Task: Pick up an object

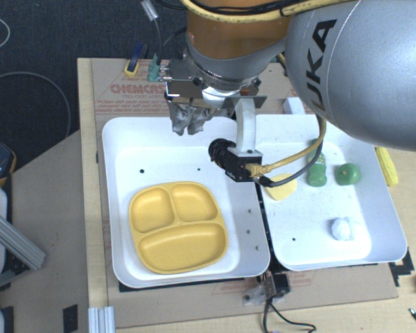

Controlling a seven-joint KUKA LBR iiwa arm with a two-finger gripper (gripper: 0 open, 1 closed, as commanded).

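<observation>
My arm (347, 54) looms over the worktop (104, 103). Taking the yellow divided plate (179, 226) in the left bin (118, 207) as landmark, my gripper (188, 120) hangs just beyond its far edge, pinching nothing; whether its fingers are spread, I cannot tell. Right of the plate lie a yellow piece (283, 188), two green objects (317, 174) (346, 174) and a small white object (341, 228), all unlifted. Everything remains to do.

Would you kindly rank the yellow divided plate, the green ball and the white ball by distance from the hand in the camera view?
Hand is over the left bin's back.
1. Yellow divided plate, left bin, front.
2. Green ball, right bin.
3. White ball, right bin, front.
</observation>
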